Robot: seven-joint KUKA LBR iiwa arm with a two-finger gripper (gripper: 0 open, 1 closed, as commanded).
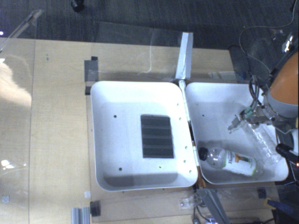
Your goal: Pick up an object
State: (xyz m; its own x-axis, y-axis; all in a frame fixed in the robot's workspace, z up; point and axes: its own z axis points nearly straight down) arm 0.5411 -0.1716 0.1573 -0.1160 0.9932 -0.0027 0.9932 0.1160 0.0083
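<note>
Lying on its side against the right bin's (205, 94) near wall: clear bottle (227, 159); tool (247, 117) above it, grip state indeterminable.

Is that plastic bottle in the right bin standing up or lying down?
Lying down. The bottle rests on its side along the right bin's near wall, black cap pointing left toward the other bin.
</note>
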